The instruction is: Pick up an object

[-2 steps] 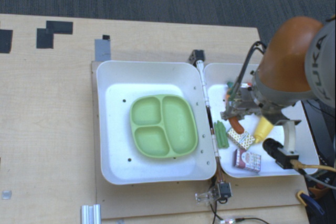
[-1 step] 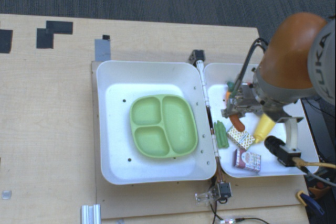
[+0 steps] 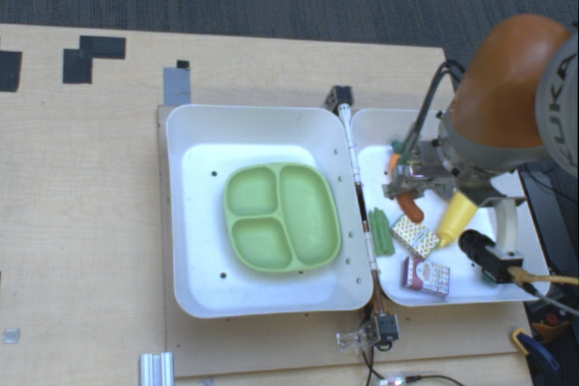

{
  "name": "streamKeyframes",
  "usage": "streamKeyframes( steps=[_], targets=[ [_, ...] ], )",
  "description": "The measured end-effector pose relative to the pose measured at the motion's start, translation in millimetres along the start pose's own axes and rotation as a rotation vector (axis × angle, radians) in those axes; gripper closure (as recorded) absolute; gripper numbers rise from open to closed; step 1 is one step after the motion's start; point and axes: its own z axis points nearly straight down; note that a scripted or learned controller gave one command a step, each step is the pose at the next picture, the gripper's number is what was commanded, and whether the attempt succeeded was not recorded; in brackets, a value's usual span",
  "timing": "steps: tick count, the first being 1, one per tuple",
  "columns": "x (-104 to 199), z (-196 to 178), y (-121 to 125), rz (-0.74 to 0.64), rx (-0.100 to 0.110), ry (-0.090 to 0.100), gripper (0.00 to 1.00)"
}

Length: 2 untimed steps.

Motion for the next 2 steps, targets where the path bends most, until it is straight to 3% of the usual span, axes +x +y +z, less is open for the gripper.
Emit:
streamKeyframes(
  steps=[1,2],
  targets=[
    [1.2,-10.4,1.4,-0.006,-0.003,0.001,1.00],
    [57.2,19.3,-7.6,0.033,0.027,-0.006,1.00]
  ],
)
